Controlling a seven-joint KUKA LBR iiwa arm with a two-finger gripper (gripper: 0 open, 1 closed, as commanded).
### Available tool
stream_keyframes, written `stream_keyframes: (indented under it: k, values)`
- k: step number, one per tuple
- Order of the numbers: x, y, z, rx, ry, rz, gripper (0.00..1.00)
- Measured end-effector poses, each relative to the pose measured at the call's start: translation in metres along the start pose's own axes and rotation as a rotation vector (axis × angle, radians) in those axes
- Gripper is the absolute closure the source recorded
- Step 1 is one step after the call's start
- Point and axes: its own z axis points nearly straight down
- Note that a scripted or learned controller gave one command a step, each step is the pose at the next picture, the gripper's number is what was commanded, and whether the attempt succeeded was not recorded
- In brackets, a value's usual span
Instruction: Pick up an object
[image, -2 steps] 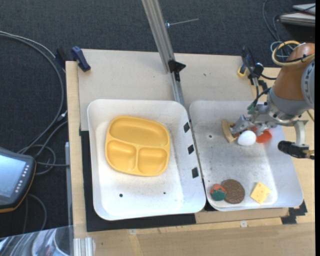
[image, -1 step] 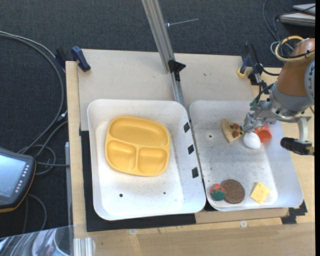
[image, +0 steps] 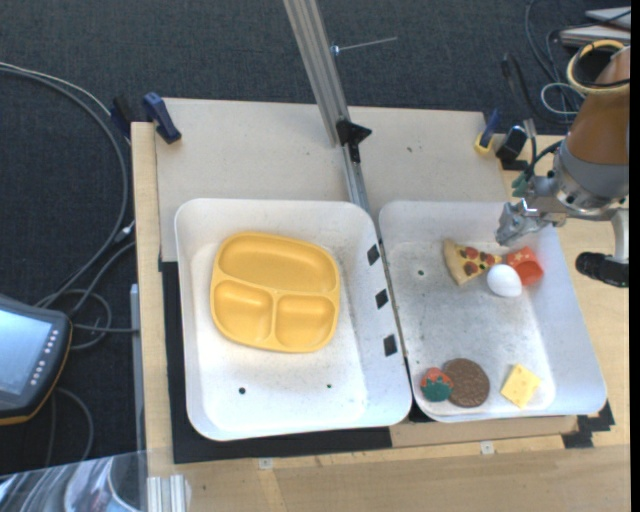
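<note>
The right bin (image: 450, 330) holds several toy foods. A pizza slice (image: 465, 262), a white egg (image: 504, 281) and a red tomato (image: 528, 266) lie together near its far right side. Along the front edge sit a brown cookie (image: 466, 382), a small red and green piece (image: 436, 384) and a yellow cheese wedge (image: 520, 385). My gripper (image: 513, 226) hangs over the far right part of this bin, just behind the tomato and the pizza slice. Nothing is seen held in it.
A yellow divided plate (image: 275, 291) lies in the left bin (image: 290, 400). A metal pole (image: 325, 70) slants up from the ridge between the bins. Cables and clamps sit at the bench's far right corner (image: 505, 135).
</note>
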Motion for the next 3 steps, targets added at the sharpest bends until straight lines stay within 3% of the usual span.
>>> stream_keyframes:
  k: [2, 3]
  values:
    - [-0.005, 0.002, -0.100, -0.001, -0.001, 0.000, 1.00]
    - [0.050, 0.005, -0.087, 0.009, 0.004, -0.004, 1.00]
